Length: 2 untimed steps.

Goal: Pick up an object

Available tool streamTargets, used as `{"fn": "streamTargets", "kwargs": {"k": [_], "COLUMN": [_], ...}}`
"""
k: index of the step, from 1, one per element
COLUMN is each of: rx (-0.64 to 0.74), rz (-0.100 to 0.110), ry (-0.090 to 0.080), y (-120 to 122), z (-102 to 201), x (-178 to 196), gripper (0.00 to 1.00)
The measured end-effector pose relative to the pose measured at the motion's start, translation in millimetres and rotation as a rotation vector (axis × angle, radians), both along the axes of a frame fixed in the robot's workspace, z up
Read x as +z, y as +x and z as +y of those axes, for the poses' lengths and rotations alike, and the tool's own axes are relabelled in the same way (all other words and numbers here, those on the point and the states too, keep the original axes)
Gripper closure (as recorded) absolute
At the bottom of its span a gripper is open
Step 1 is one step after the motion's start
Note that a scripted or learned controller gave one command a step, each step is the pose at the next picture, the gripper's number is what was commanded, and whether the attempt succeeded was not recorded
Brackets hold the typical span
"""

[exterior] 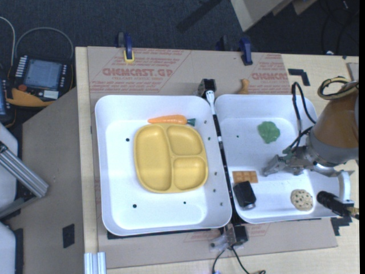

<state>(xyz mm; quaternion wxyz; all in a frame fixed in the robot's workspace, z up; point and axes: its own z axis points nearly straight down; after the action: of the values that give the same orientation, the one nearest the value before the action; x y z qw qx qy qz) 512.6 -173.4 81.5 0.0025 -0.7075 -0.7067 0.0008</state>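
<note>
The right bin (285, 108) holds a green leafy piece (268, 131) at the back, a brown square cracker (245, 177) at the front left, a black block (245, 194) just below the cracker, and a round speckled cookie (301, 198) at the front right. My gripper (275, 165) hovers low over the middle of this bin. It points left, between the green piece and the cookie and just right of the cracker. I see nothing held in it.
The left bin (114, 170) holds a yellow divided plate (170, 156), with an orange carrot (168, 119) along its far edge. The divider between the bins (219, 147) runs close to the cracker. Cables (297, 104) hang over the right bin's far side.
</note>
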Motion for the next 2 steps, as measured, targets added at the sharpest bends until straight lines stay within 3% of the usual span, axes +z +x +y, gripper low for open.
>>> {"fn": "streamTargets", "kwargs": {"k": [1, 2], "rx": [0.0, 0.001], "rz": [-0.006, -0.01], "ry": [-0.004, -0.005], "y": [1, 0], "z": [-1, -7], "x": [14, 75], "gripper": [1.0, 1.0]}}
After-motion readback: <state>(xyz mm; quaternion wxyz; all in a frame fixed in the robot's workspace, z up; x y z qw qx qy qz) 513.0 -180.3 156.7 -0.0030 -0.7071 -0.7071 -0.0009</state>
